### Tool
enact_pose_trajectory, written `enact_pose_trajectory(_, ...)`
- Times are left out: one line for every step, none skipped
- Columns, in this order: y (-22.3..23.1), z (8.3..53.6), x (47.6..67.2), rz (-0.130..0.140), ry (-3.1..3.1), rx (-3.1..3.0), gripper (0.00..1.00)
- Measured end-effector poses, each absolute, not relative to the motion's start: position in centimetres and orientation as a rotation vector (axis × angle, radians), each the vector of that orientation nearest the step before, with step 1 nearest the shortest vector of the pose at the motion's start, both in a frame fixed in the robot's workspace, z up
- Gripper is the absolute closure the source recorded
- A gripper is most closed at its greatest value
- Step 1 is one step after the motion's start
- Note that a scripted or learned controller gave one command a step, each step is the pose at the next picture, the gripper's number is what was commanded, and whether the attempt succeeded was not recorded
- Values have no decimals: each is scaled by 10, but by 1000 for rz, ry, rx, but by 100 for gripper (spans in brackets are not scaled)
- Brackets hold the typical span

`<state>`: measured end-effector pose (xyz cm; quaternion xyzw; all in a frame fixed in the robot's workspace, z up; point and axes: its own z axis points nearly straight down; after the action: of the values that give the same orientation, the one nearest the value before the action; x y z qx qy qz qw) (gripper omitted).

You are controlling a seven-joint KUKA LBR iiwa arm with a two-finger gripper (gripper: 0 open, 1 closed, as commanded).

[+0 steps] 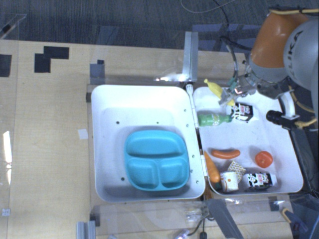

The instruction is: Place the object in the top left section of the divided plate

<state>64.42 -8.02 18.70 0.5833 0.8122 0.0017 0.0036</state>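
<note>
— Pale wooden bench (45,133), two shallow white bins on it. What sits in the left bin (107,133)?

— Just a light blue divided plastic plate (157,159), one long section at the far side, two smaller ones nearer.

— And the right bin (286,148)?

— A yellow banana (213,87) and green bottle (214,118) near the divider, a red sausage (226,154), orange carrot (213,169), red tomato (264,159), and small black-and-white cartons.

— The grey arm's gripper (233,94)?

— Low over that bin's far left corner, just beside the banana. Whether its fingers are parted or closed, I cannot tell.
</note>
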Motion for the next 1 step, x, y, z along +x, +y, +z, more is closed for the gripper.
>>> enact_pose_trajectory(-1, 197, 602, 6, 2778, 1454, 100)
